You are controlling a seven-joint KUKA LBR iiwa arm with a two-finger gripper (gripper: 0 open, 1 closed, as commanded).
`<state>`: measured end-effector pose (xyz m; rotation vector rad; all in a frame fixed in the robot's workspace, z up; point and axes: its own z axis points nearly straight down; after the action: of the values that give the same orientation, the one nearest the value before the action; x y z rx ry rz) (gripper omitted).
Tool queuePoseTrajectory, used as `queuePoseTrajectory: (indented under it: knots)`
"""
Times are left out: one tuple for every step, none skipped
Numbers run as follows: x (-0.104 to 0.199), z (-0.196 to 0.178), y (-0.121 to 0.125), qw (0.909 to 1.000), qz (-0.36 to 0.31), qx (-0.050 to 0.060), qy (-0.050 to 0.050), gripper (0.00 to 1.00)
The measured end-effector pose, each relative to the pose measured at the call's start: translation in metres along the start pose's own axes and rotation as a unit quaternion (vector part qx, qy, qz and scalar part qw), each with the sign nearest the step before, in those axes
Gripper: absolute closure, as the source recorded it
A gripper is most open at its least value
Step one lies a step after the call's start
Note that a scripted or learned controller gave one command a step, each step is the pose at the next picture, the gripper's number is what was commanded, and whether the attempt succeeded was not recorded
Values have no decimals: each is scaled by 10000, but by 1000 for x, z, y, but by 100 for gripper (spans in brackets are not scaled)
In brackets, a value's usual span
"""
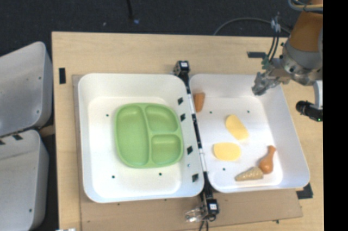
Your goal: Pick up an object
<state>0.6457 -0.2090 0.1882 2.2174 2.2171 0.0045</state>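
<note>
Wooden surface has the pincer over the right bin's far corner, can't tell its grip, yellow pieces nearer.

Two shallow white bins side by side on a wooden bench. In the left bin, a green divided plate, lying flat near centre. In the right bin: a small orange piece at 9 o'clock, close against the dividing wall; two yellow pieces, one at centre, the other just below it toward 7 o'clock; an orange drumstick-like piece and a tan cone at 5 o'clock, touching. Gripper poised over the right bin's rim at 1 o'clock, nothing visibly held.
</note>
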Motion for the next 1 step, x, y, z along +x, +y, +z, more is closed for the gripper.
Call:
queuePoseTrajectory:
  knots:
    - [-1, -15, 1, 10000, -7, 12, 3, 100]
